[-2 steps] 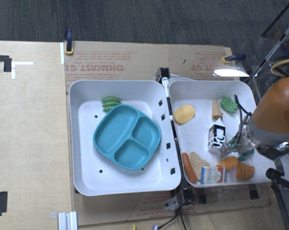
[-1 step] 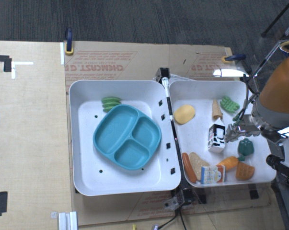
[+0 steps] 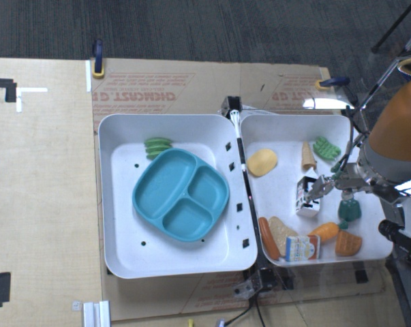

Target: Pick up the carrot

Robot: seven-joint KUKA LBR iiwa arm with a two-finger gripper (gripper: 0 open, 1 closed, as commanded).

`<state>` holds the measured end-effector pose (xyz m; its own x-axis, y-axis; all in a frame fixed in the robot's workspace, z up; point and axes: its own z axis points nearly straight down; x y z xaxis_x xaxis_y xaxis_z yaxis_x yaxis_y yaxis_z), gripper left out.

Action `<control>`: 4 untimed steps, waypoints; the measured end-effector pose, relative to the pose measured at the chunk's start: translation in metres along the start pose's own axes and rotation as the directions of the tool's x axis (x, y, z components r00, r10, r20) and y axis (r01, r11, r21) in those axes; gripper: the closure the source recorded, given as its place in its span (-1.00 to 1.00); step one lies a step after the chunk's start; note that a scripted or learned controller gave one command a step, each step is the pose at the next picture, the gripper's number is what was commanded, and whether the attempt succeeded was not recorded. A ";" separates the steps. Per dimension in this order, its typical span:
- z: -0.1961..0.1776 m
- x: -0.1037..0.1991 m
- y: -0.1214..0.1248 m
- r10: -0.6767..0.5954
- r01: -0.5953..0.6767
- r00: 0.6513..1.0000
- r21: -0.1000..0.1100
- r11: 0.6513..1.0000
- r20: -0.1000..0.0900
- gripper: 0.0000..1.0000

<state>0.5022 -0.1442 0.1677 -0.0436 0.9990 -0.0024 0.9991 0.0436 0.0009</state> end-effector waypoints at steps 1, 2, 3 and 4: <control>0.077 -0.035 -0.023 -0.134 0.135 0.990 0.005 0.991 -0.034 -1.00; 0.068 -0.039 -0.021 -0.132 0.132 0.991 -0.002 0.991 -0.016 1.00; 0.068 -0.034 -0.021 -0.136 0.136 0.990 0.002 0.991 -0.030 -1.00; 0.059 -0.036 -0.019 -0.139 0.139 0.990 -0.002 0.990 -0.022 1.00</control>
<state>0.4851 -0.1809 0.1089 -0.1818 0.9831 0.0195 0.9833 0.1818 0.0030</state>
